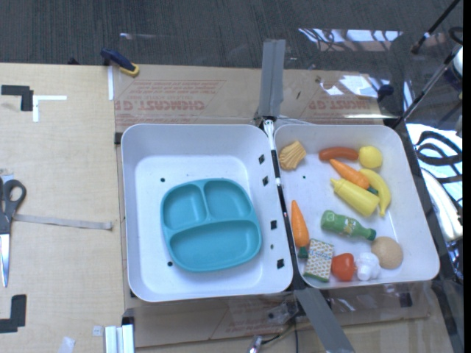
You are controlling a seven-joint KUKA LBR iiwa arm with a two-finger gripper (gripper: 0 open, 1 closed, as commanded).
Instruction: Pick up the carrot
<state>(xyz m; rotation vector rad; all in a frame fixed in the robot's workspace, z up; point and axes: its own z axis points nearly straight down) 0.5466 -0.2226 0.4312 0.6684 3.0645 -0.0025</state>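
scissors (pixel 7 219) cut off at left edge, second carrot (pixel 352 173) partly under mustard bottle (pixel 355 195)

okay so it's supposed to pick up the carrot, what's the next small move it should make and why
Probably bring the hand in over the right bin and line it up above the carrot by the left wall. It lies apart from the other toys, with its leafy end near the cracker, so its orange middle looks like the clearest place to grasp. A second carrot is crowded against the mustard bottle.
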